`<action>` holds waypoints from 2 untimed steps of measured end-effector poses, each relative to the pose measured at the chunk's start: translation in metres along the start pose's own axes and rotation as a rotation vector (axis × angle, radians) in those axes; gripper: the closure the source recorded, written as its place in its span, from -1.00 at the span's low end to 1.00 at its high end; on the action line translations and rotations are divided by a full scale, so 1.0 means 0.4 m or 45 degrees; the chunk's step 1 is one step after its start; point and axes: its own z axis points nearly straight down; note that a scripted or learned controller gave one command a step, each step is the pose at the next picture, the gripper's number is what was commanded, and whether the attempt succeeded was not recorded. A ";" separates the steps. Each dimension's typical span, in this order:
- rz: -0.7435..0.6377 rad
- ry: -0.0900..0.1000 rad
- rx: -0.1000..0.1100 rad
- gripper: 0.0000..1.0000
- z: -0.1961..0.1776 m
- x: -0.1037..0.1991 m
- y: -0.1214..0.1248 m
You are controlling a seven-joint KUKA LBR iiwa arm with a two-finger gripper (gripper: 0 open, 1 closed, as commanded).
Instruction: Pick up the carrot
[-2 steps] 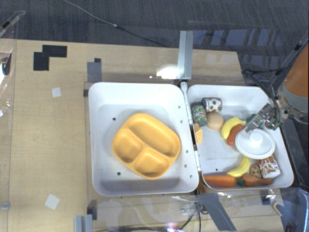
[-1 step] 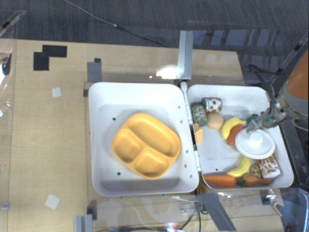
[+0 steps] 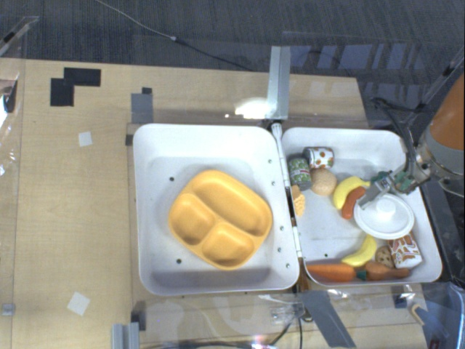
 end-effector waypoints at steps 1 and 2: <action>-0.117 0.003 0.000 -1.00 0.118 0.114 0.060; 0.517 0.001 0.001 -1.00 0.076 0.090 0.090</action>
